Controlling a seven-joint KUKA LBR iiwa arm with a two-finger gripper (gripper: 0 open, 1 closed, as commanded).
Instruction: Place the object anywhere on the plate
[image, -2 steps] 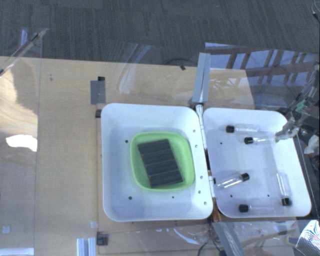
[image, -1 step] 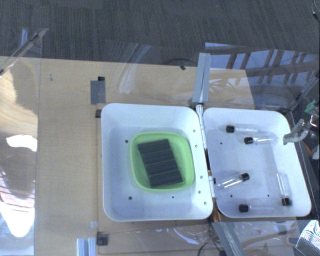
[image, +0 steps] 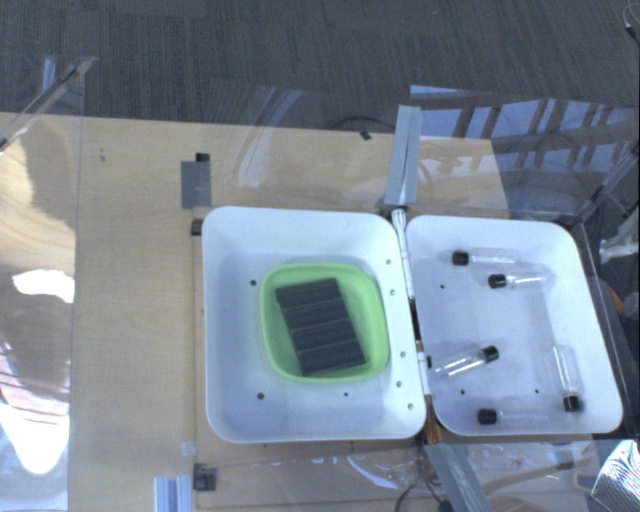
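state: dark ridged block (image: 319, 326) already on green plate (image: 275, 340), left bin (image: 230, 400) | vials (image: 466, 361) loose in right bin (image: 590, 400) | pincer: can't tell | task looks done

The left bin (image: 225, 330) was mostly taken up by a green plate (image: 272, 320) bearing a dark ridged block (image: 319, 326), while in the right bin (image: 590, 330) five clear black-capped tubes (image: 466, 361) lay scattered around an open middle stretch of floor.
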